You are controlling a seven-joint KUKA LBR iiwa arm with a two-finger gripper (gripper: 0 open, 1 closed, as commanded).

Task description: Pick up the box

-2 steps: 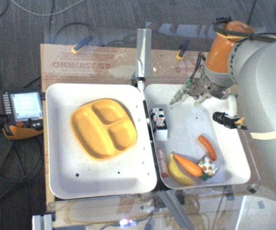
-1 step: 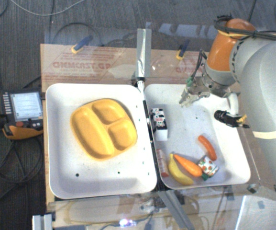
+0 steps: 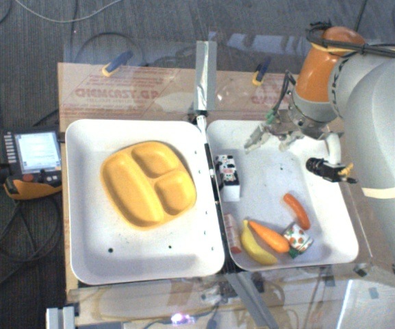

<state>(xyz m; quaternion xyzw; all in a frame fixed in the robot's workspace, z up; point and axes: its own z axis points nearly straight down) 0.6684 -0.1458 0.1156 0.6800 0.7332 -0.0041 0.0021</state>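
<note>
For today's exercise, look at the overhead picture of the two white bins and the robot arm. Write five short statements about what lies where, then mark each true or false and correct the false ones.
1. The yellow divided tray lies in the left bin. True.
2. The box lies against the right bin's left wall. True.
3. The gripper holds the box. False: it hovers over the bin's far end, apart from the box.
4. The carrot lies in the left bin. False: it lies in the right bin, beside the banana.
5. The sausage rests on the tray. False: it lies on the right bin's floor.
</note>
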